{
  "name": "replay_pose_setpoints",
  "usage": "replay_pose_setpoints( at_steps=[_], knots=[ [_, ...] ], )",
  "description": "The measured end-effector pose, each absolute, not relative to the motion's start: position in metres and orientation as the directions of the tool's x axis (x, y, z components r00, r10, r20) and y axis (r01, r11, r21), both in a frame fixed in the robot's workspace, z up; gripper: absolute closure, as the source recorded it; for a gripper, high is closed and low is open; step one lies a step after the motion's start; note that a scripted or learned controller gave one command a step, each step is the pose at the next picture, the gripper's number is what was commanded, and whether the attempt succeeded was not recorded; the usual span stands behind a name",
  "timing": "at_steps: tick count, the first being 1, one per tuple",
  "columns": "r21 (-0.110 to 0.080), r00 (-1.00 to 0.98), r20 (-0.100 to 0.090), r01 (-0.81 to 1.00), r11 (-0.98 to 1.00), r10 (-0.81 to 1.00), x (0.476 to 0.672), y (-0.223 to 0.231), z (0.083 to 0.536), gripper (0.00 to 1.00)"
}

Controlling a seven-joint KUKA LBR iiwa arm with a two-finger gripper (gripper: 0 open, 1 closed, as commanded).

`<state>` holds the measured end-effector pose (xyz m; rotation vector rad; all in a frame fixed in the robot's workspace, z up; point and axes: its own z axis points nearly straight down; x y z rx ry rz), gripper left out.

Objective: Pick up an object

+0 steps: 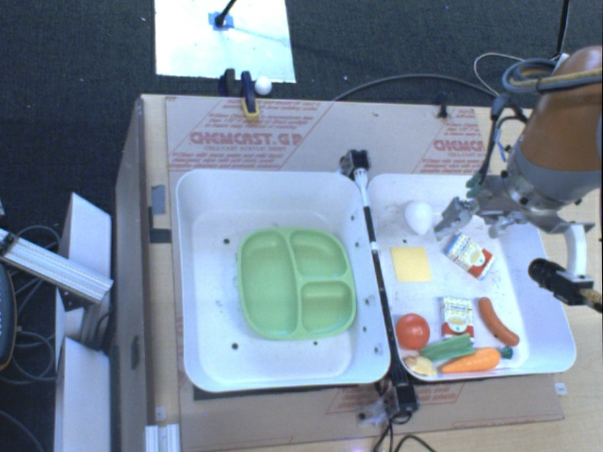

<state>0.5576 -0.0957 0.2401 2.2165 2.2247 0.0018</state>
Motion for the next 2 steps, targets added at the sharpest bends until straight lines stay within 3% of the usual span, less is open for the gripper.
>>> replay_pose_setpoints(
  at_steps=[1, 2],
  knots=[
    [-0.002, 0.000, -0.001, 1.000, 0.000, 1.000, 0.587, -0.176, 0.106, 0.00],
    [0.003, -0.004, -0.001, 1.000, 0.004, 1.000, 0.667, -0.191, 0.085, 0.00]
  ],
)
